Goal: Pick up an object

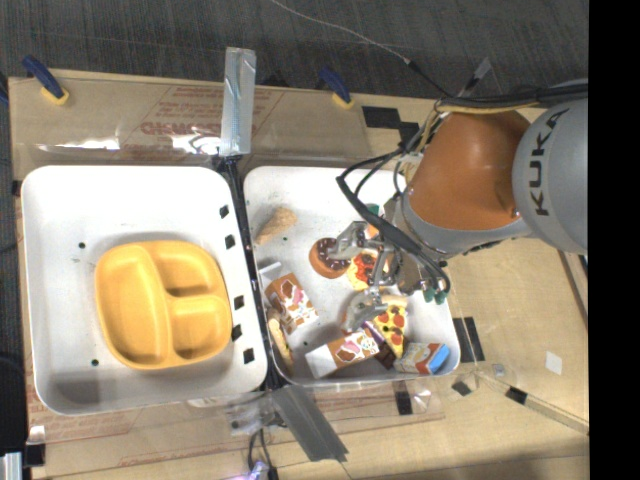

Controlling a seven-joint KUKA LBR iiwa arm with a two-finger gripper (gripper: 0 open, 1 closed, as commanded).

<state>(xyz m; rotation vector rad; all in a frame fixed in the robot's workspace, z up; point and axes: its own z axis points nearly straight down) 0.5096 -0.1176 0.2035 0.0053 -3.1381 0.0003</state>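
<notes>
Lower frame, right bin (300, 183): a cluster of small packaged items lies against the near wall, including a printed carton (352, 348), a box with a blue end (428, 358) at the lower right corner, and a brown-and-white packet (290, 304) near the divider. Any of these could serve as the object to be picked.

Centre of the right bin: the gripper (372, 286) is lowered among the items, directly above a yellow-and-red packet (392, 325). The fingers (362, 306) appear spread rather than pinched, though wrist and cables blur the reading; nothing is visibly lodged between them. A chocolate doughnut (326, 257) lies just beside the gripper, toward the left, with an orange item (364, 265) touching it.

Upper part of the right bin: a tan bread roll (274, 224) lies apart from the others, near the divider.

Left bin (60, 208): a yellow divided tray (162, 301) sits at its centre.

Upper right of the frame: the arm's orange band (465, 173) overhangs the bin.

Risk, as a judgement: the items are crowded and overlapping, so closing fingers may straddle two packets, or skid off a flat glossy one and come up bare. A finger could also land on the doughnut's edge and nudge it aside.
</notes>
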